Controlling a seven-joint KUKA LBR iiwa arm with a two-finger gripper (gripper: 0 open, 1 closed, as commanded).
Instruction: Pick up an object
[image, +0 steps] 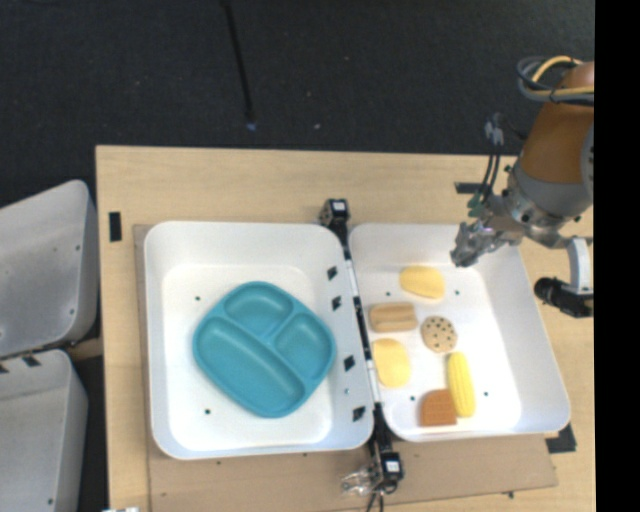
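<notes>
Six food objects counted in right bin (500, 340), all lower in view than gripper (470, 245) and toward its left-bin side or directly beneath it.

1. Gripper position: over the far corner area of right bin, close to the bin's upper wall. Hanging from the arm (555, 150), orange section visible above the wrist.
2. Gripper state: degree of opening cannot be told at this resolution. Cannot be told either whether anything is held.
3. Closest to gripper: yellow rounded piece (422, 282), near it, lying on the bin floor just below and to the left-bin side. Apart from the gripper tip.
4. Next out from gripper: tan block (392, 318), beyond the yellow rounded piece, near the divider between bins.
5. Beside tan block, more directly under the gripper: round speckled cookie (438, 333).
6. Farther from gripper: pale yellow piece (391, 362), close beside the divider, just beyond tan block.
7. Farthest from gripper: corn cob (460, 385), lying lengthwise, and orange-brown piece (437, 408), touching or just beside the cob at its lower end; exact contact cannot be told.
8. Well apart from gripper, across the divider: left bin (150, 300), with a teal divided tray (263, 347) lying flat on its floor.
</notes>
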